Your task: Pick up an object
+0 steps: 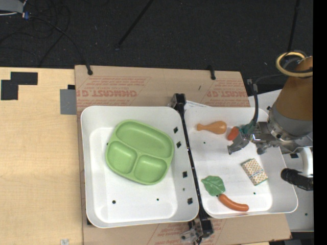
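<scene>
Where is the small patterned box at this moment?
The patterned box lies in the right bin, toward its right side, just below the gripper and above the carrot.

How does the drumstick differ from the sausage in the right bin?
The drumstick is pale orange and pear-shaped, thick at one end and thin at the other; the sausage is redder, slim and even along its length. The drumstick lies near the bin's far side beside the hand; the sausage lies at the near edge, next to a green leaf. Both lie flat in the right bin.
</scene>
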You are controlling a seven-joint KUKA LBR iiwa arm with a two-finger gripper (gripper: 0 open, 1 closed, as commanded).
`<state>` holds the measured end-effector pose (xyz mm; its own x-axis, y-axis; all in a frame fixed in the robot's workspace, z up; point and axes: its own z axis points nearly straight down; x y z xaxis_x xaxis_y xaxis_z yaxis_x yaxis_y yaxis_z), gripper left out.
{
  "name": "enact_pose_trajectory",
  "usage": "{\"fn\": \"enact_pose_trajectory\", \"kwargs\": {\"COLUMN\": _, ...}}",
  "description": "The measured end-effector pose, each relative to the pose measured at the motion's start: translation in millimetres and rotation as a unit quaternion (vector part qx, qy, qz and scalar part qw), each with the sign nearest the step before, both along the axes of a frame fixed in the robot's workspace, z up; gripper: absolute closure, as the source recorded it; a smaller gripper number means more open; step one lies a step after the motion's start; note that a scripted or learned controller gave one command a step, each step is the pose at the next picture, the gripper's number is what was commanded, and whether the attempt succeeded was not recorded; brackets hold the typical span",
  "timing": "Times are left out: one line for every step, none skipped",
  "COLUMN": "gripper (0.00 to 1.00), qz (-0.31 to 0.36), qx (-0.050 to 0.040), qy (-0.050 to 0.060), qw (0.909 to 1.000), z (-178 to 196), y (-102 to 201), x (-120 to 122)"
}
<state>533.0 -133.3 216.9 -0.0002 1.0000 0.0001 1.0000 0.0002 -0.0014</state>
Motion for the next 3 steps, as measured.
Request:
{"fn": "enact_pose_trajectory", "kwargs": {"gripper": 0.00, "qz": 0.000, "qx": 0.0012, "qy": 0.004, "qw": 1.0000, "z": -64.7, "y": -0.1, "x": -1.5}}
{"fn": "enact_pose_trajectory", "kwargs": {"gripper": 0.00, "qz": 0.000, "qx": 0.0013, "qy": 0.004, "qw": 1.0000, "z": -116.9, "y": -4.0, "x": -12.4}}
{"fn": "enact_pose_trajectory", "kwargs": {"gripper": 0.00, "qz": 0.000, "qx": 0.0007, "qy": 0.002, "qw": 1.0000, "z": -130.0, "y": -3.3, "x": -12.8}}
